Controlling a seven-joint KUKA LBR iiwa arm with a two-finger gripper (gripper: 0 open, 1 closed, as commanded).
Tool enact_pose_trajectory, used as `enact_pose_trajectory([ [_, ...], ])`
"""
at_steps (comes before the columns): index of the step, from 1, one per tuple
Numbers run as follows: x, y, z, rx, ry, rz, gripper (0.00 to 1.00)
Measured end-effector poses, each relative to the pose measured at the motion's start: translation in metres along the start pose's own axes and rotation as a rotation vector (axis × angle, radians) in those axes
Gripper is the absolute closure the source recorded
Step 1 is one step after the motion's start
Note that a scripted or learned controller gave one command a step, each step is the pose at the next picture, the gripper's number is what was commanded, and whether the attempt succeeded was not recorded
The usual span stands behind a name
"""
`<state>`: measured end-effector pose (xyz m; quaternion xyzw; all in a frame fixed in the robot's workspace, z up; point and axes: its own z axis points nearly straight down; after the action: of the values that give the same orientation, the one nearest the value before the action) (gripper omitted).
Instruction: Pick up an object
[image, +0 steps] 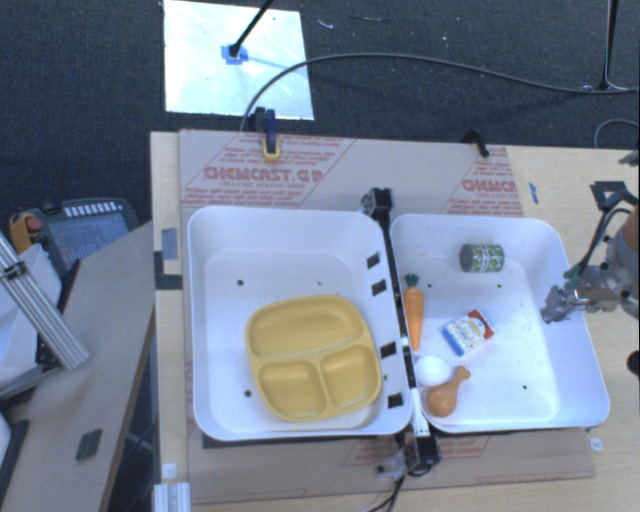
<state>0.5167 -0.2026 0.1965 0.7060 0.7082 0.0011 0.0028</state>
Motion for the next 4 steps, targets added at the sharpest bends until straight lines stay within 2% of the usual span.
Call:
enact_pose_trajectory([
  [1,0.004,0.005,-0.044,0.000,0.000,-0.001,1.00],
  [2,0.062,0.010,-0.051,0.002,0.003,-0.007,1.00],
  [3,0.109,0.001,-0.049,0.004,0.003,-0.005,1.00],
  [4,0.168,0.003,-0.053,0.003,0.005,-0.008,1.00],
])
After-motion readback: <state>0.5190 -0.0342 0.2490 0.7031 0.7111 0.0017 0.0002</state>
